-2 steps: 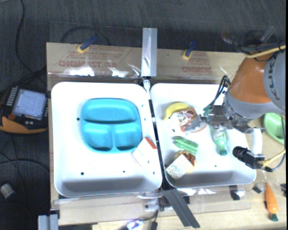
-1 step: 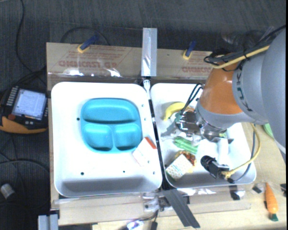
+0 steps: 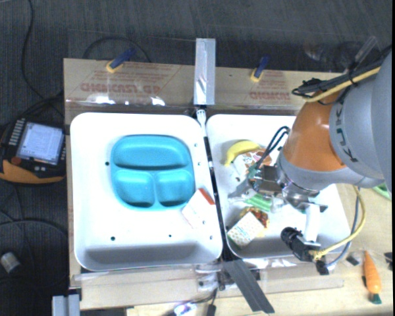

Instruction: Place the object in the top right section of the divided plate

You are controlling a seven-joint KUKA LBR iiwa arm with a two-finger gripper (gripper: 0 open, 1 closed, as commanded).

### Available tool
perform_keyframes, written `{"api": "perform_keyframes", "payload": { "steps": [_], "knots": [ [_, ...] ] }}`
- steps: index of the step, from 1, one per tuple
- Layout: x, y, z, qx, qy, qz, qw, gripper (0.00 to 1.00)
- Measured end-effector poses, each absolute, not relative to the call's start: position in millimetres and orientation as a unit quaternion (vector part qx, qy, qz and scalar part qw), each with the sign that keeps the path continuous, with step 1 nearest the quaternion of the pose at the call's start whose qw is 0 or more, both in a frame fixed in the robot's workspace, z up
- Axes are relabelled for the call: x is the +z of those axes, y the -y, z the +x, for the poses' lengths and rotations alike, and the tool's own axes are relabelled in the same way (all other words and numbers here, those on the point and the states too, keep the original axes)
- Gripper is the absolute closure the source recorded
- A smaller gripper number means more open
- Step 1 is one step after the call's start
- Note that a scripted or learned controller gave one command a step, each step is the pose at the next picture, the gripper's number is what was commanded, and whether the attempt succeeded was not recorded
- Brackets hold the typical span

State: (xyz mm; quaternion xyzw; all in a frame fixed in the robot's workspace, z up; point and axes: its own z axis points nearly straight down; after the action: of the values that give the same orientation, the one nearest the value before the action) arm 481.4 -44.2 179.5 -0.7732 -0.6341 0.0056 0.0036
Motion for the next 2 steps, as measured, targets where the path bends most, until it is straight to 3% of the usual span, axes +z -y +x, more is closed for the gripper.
{"api": "perform_keyframes", "payload": {
  "steps": [1,2],
  "knots": [
    [242.9,28.5,482.8,0.0044,0.767,-0.642,0.003,0.00],
    [242.9,28.5,482.8,0.0043,0.767,-0.642,0.003,0.00]
  ]
}}
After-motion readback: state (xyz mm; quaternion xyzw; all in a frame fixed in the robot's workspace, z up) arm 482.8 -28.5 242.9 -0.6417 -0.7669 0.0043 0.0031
